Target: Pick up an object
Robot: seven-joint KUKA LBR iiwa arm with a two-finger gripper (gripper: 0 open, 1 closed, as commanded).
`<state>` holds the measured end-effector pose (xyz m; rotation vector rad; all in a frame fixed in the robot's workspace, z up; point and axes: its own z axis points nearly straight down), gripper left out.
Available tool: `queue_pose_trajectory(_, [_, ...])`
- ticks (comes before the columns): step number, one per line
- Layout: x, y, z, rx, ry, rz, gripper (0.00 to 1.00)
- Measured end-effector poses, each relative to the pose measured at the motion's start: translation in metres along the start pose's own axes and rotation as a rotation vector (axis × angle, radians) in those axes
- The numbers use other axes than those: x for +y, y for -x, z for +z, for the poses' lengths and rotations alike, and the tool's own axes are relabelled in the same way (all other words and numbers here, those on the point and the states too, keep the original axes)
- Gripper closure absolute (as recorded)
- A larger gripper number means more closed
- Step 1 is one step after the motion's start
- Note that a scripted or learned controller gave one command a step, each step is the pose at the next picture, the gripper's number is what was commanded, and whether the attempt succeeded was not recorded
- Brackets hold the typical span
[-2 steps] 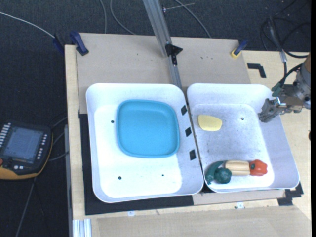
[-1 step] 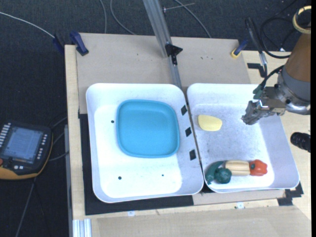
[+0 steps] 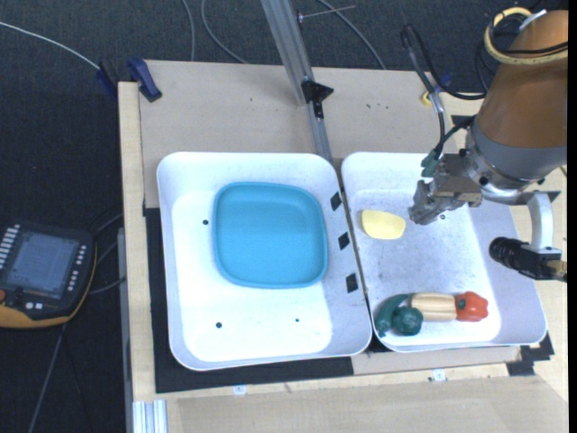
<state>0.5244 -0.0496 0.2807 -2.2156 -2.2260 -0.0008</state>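
Gripper point(image 3: 425, 207) above right bin point(image 3: 514, 332), finger state unclear, yellow piece point(image 3: 383, 225) beside it

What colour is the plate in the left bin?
Light blue; the plate shows plainly in the camera view.

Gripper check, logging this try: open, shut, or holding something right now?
Gripper: cannot be told; it hangs over the right bin beside the yellow piece, with nothing seen held.

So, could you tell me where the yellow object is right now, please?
The yellow object lies in the right bin, near its upper left corner, just left of the gripper and well above the toys along the bin's lower edge.
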Motion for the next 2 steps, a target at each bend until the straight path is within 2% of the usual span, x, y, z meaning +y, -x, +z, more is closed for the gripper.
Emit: queue_pose_trajectory(2, [0.003,-0.096,0.030,0.000,-0.001,0.000,1.00])
